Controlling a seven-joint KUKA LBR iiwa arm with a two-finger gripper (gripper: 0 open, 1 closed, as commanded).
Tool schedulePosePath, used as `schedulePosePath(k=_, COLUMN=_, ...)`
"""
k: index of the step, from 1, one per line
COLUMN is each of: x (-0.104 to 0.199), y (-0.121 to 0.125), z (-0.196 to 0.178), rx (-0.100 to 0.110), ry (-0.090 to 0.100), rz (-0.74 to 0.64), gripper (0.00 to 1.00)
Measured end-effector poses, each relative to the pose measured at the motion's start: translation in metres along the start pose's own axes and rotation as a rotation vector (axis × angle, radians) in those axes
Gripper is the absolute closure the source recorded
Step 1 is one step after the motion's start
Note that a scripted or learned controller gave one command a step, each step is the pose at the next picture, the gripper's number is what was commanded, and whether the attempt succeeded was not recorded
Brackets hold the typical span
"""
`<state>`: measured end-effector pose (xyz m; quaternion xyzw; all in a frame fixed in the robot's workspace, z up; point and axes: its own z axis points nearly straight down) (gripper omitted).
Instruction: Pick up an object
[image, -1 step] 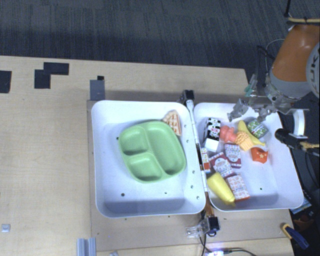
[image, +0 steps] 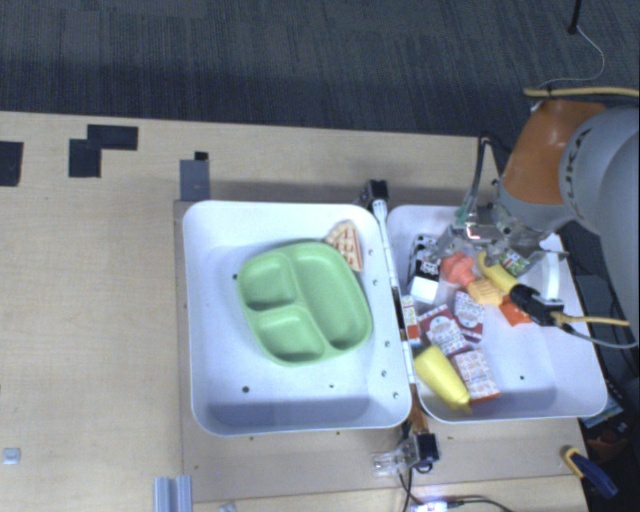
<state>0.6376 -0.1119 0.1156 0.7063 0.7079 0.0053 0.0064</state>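
Observation:
My gripper (image: 462, 246) reaches down into the back of the right bin (image: 560, 390), just over a salmon-red object (image: 457, 268). Beside that object lie a yellow block (image: 484, 292) and an orange piece (image: 514, 313). A white block (image: 423, 290) and a small black-and-white item (image: 428, 264) sit to the gripper's left. Red-and-white packets (image: 455, 330) lie mid-bin, with another (image: 481, 376) nearer the front. A yellow rounded object (image: 441, 376) rests at the front left of that bin.
The left bin (image: 215, 380) holds a green compartment plate (image: 302, 302) and a waffle-like piece (image: 345, 241) at its back right. The wall between the bins (image: 393, 300) runs close to the gripper's left. The grey and orange arm (image: 560, 165) covers the right bin's back right corner.

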Motion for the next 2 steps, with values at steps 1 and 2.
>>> schedulePosePath(k=1, x=0.001, y=0.002, z=-0.012, rx=-0.004, ry=0.001, rz=-0.002, gripper=1.00)
schedulePosePath(k=2, x=0.069, y=-0.095, z=-0.071, rx=0.014, ry=0.003, rz=-0.003, gripper=1.00)
